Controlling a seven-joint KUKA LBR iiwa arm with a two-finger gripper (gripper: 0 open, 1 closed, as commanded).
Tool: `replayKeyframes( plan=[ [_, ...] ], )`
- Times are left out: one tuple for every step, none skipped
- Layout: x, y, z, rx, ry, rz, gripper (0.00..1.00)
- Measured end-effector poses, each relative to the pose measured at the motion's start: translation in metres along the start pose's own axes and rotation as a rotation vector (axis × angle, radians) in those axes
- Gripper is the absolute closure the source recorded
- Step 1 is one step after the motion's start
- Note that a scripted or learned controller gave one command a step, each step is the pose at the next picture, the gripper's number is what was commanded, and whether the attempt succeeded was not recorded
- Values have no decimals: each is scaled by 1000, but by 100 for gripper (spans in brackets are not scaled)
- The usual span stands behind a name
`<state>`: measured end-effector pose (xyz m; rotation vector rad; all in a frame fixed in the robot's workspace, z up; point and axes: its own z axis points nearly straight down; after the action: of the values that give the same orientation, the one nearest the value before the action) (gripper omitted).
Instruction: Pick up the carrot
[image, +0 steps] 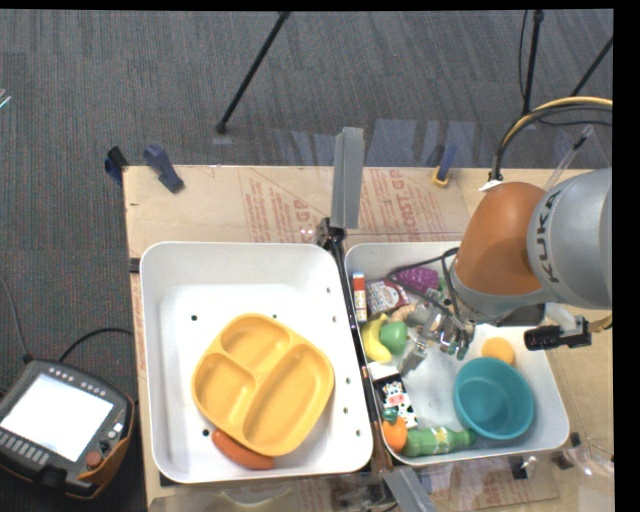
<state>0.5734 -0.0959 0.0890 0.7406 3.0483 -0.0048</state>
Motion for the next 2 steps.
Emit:
replayKeyframes(
  plan=[
    [30,-48,-8,-1,6,38,0],
    [24,-15,0,11,-8,389,0]
  ],
)
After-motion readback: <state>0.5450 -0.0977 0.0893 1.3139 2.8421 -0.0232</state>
